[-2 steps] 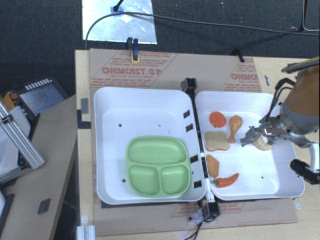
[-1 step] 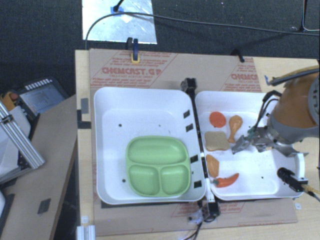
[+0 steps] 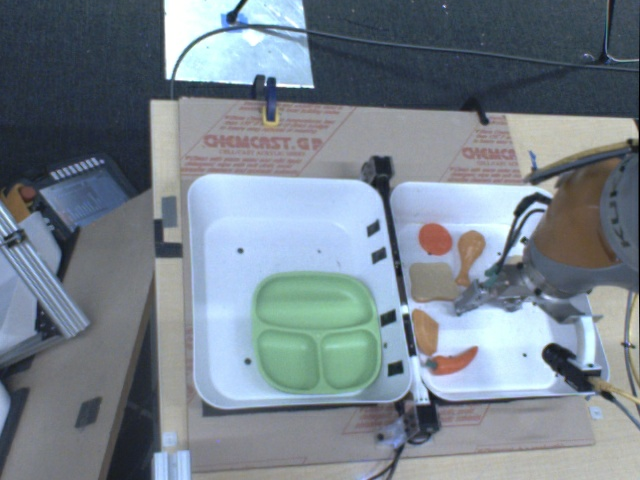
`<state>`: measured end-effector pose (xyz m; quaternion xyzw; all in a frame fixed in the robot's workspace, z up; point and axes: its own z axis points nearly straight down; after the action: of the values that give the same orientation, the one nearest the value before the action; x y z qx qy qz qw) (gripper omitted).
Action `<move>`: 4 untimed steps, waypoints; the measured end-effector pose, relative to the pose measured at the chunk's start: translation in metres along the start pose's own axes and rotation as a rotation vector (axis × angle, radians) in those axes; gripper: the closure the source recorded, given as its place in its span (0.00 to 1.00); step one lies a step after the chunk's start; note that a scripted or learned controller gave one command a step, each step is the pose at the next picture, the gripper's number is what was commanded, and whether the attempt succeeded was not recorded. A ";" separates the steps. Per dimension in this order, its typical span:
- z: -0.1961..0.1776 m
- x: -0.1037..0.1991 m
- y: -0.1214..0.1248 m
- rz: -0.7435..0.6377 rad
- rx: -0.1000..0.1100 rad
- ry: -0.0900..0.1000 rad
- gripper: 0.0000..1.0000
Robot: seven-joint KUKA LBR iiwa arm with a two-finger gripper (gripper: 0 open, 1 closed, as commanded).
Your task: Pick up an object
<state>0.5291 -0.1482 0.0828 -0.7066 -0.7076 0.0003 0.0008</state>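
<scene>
The gripper (image 3: 468, 299), its opening too blurred to judge, hovers beside the bread (image 3: 432, 282) in the right bin (image 3: 520, 376); crowded neighbours risk a glancing miss.

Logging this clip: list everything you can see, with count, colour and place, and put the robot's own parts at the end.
Bins: 2, white, side by side on the bench.
Divided plate: 1, light green, in the left bin toward its near edge.
Round slice: 1, red-orange, upper part of the right bin.
Drumstick: 1, tan-orange, right of the round slice.
Flat slice: 1, beige, below those two.
Small piece: 1, orange, by the right bin's left wall.
Pepper: 1, red-orange, near front of the right bin.
Clamp: 1, yellow and black, far bench edge.
Arm: 1, grey with orange band, over the right bin.
Gripper: 1, dark, beside the flat slice.
</scene>
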 end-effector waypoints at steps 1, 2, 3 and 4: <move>-0.012 -0.001 0.001 0.000 -0.004 -0.002 1.00; -0.062 -0.004 0.012 -0.002 -0.008 -0.003 1.00; -0.124 -0.004 0.007 -0.002 -0.009 -0.003 1.00; -0.168 -0.005 0.009 -0.003 -0.009 -0.003 1.00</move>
<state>0.5381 -0.1530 0.2511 -0.7056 -0.7086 -0.0019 -0.0032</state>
